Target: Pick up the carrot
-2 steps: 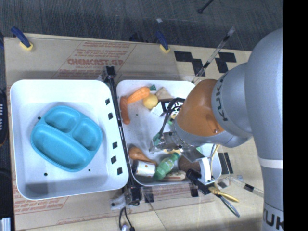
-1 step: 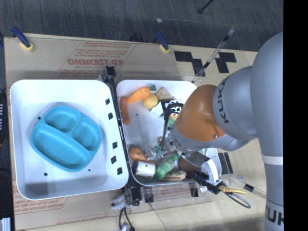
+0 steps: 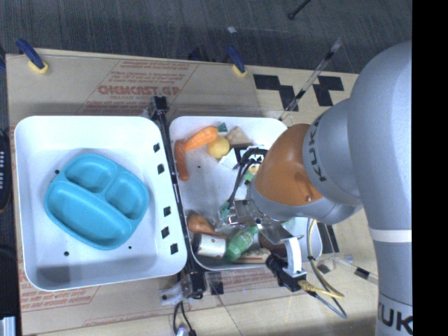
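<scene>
The carrot (image 3: 201,137) lies at the far end of the right bin (image 3: 210,187), near its back-left corner, tilted with one end toward the bin's left wall. A small yellow fruit (image 3: 220,148) sits touching or just beside its lower right end, and a longer orange-red piece (image 3: 182,161) runs down along the left wall right below it.

The main risk, judging from this layout, is a wrong grab. The crowding around the carrot means closing on it could catch the yellow fruit as well or nudge the carrot against the wall, where it would be hard to get around. Another orange item (image 3: 201,224) lies at the near end of the bin, close to the gripper (image 3: 234,219), and could be mistaken for the target.

The gripper hangs low over the near end of the bin, well apart from the carrot, among a green bottle (image 3: 243,241), a can (image 3: 208,246) and other clutter. Whether it is released or clenched cannot be told, since the wrist and its orange band (image 3: 283,173) cover much of it. Lifting out of that pile could drag something along.

The left bin (image 3: 28,187) holds a blue divided tray (image 3: 96,200) and plays no part here.
</scene>
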Controlling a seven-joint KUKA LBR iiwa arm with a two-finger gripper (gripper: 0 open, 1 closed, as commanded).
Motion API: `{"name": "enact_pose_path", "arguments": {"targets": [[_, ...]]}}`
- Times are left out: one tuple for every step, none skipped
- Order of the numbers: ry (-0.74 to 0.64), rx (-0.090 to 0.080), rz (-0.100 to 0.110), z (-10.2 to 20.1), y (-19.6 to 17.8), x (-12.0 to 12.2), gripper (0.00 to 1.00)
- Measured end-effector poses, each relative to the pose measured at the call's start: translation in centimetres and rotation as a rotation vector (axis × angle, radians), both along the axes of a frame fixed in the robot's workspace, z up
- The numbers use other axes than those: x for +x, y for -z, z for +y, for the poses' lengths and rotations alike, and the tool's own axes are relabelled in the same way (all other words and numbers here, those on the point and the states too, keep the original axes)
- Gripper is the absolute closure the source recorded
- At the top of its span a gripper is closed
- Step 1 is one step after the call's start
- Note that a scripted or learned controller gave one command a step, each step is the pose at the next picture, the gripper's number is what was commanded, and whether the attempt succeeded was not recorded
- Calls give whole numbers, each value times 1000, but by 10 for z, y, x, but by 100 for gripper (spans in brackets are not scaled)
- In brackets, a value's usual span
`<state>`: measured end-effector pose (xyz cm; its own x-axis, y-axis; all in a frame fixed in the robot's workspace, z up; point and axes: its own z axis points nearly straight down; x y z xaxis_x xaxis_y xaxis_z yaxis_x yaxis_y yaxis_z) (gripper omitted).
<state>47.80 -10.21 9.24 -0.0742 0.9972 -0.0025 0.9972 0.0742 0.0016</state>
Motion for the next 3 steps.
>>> {"name": "enact_pose_path", "arguments": {"targets": [[468, 4, 5, 5, 1, 6, 100], [153, 5, 7, 9, 0, -1, 100], [410, 7, 5, 55, -145, 11, 100]]}}
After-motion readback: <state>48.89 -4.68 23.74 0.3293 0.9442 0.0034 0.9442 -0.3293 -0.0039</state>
